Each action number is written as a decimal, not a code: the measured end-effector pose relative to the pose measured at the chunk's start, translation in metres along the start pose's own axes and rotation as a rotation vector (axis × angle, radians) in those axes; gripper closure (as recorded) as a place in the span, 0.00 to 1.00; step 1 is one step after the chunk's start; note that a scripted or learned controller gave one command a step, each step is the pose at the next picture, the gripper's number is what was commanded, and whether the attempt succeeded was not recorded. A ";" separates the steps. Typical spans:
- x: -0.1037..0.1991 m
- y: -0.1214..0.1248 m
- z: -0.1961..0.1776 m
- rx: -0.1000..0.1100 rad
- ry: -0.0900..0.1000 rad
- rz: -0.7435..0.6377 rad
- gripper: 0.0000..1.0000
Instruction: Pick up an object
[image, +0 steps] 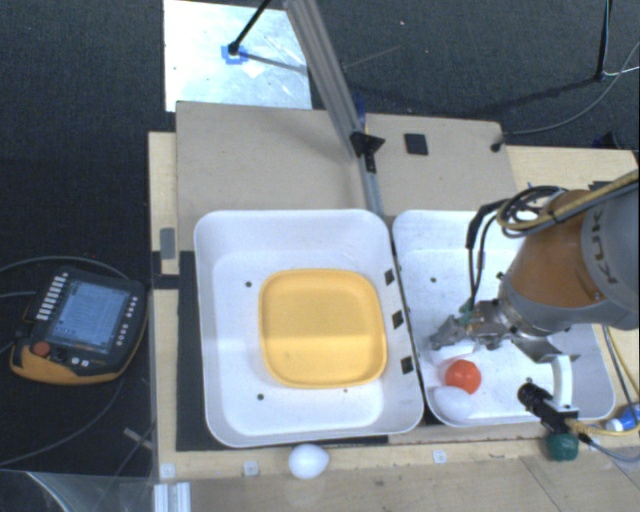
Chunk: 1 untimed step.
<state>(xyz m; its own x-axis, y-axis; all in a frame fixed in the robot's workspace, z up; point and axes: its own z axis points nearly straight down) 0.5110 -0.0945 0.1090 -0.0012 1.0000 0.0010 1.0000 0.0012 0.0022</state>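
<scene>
gripper: low in right bin, finger spread cannot be told, nothing seen held | orange ball: at its 5 o'clock, just beside, near bin's front wall | handling: likely light, smooth, prone to roll; grasp across its widest middle | yellow plate: left bin, at 9 o'clock

Grey arm, orange band, black cables
</scene>
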 end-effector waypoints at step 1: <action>-0.001 0.001 -0.012 -0.004 -0.002 0.001 1.00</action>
<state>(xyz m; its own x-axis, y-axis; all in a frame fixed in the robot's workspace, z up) 0.5120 -0.0958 0.1211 0.0000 1.0000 -0.0013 1.0000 0.0000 0.0066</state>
